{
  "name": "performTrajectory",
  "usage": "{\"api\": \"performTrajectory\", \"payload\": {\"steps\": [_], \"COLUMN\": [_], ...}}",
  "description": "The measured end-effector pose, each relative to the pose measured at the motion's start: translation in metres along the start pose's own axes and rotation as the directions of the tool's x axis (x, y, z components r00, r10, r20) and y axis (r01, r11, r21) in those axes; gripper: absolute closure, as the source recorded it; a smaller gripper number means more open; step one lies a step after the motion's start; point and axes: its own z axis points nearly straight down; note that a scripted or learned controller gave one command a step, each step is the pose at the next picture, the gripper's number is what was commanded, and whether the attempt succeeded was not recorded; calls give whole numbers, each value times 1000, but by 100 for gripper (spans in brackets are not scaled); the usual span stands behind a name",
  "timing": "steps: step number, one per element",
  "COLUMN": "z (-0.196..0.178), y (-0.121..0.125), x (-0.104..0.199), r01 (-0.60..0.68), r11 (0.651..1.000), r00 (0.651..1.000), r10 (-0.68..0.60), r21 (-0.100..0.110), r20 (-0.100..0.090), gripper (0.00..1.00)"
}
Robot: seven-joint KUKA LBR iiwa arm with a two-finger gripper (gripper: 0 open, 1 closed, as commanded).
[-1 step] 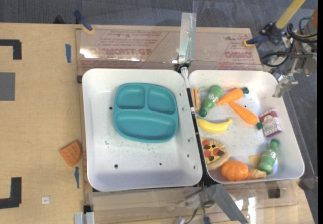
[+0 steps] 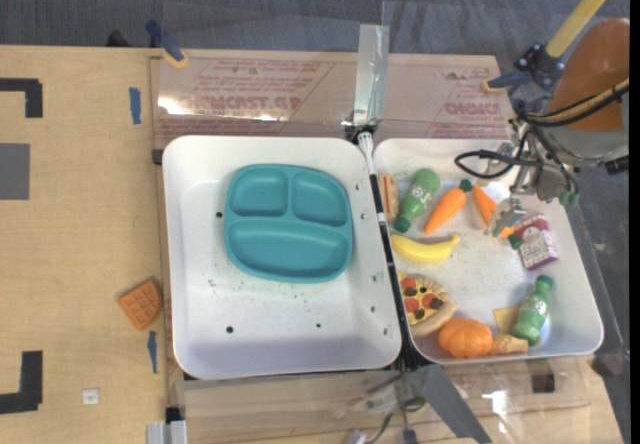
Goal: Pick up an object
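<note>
Though blurry, fingers (image 2: 516, 204) low over right bin (image 2: 585, 272) nr small carrot (image 2: 484, 205); grip state unclear.

I count the pickable toys, all lying in the right bin (image 2: 585, 307). A green bottle (image 2: 417, 197) leans against the divider, beside a hot dog (image 2: 387, 195) pressed to that wall. An orange carrot (image 2: 446, 209) lies slanted just right of the bottle, with a smaller carrot (image 2: 484, 204) near it. Below them a yellow banana (image 2: 425, 248) lies flat. A pizza slice (image 2: 423, 300) sits at the near left, an orange pumpkin-like fruit (image 2: 466, 337) just beside it. A second green bottle (image 2: 532, 310) lies tilted at the near right. A pink-and-white carton (image 2: 537, 243), possibly a juice box, rests by the right wall.
</note>
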Motion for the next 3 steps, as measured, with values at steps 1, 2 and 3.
{"api": "performTrajectory", "payload": {"steps": [1,2,3], "z": [20,20,19], "y": [-10,32,41], "x": [-8,2,22], "r01": [-54,-33,6], "r11": [999,999,1000], "r00": [999,999,1000], "r10": [54,33,-6], "r21": [2,0,3], "r20": [9,10,10], "gripper": [0,0,0]}}
